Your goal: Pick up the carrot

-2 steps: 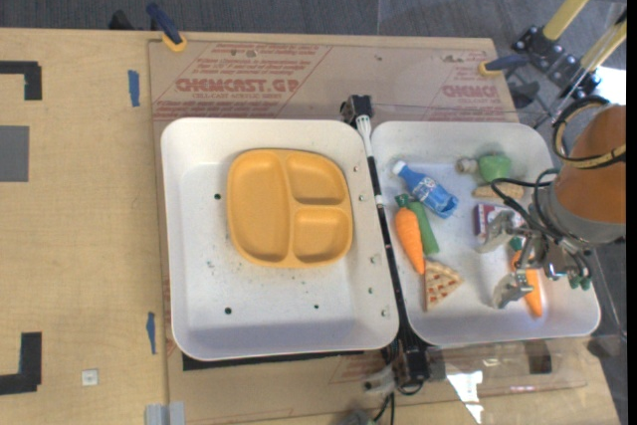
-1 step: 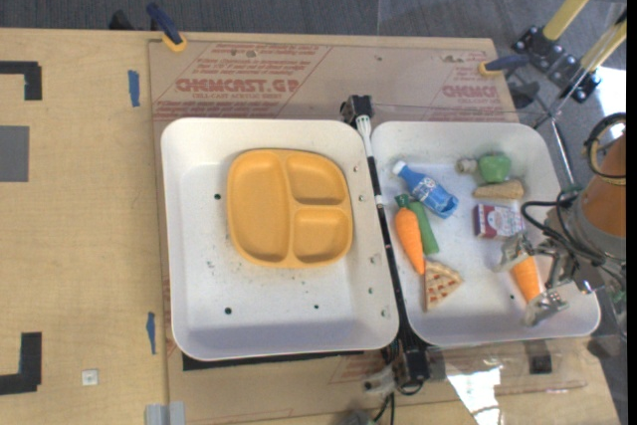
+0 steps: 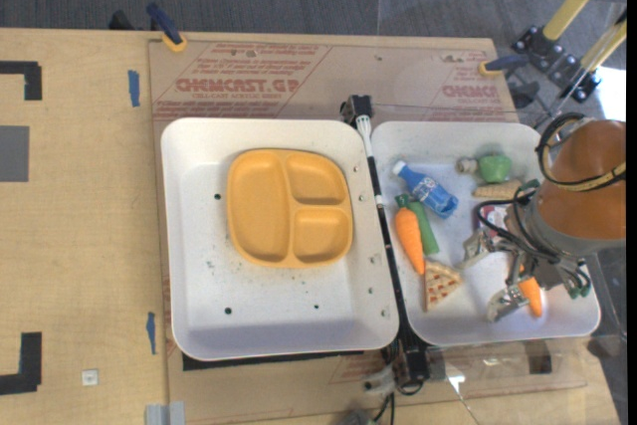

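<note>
the small orange plastic carrot, touching the blue bottle, is judged light, rigid, slippery; mid-body grasp is advised. the pincer state cannot be told.

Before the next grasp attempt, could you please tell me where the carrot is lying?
The carrot lies in the right bin, near its left wall, beside the green stick, just below the blue bottle and above the pizza slice.

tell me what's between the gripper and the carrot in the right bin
In the camera view, the pizza slice lies between the gripper and the carrot, low in the right bin; bare white floor separates it from the gripper.
</note>
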You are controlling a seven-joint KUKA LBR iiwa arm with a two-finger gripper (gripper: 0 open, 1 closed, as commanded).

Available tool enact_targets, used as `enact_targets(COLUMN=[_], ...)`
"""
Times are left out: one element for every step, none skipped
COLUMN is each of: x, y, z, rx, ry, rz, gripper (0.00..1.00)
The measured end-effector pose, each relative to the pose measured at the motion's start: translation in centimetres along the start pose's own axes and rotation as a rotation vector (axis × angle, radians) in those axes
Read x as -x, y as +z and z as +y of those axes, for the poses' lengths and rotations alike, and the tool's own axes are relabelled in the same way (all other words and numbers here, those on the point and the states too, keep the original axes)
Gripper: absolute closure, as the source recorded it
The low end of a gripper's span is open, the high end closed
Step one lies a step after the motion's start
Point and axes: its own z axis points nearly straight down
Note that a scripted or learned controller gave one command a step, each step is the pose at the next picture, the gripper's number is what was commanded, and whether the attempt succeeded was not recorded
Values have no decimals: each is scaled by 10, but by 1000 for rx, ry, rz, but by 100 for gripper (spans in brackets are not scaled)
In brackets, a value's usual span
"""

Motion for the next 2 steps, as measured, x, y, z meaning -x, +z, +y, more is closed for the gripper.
enact_targets(x=[-10,0], y=[-110,-7], z=[-78,-34], rx=[-5,2], ry=[-217,-211], rz=[1,2], gripper=[0,0])
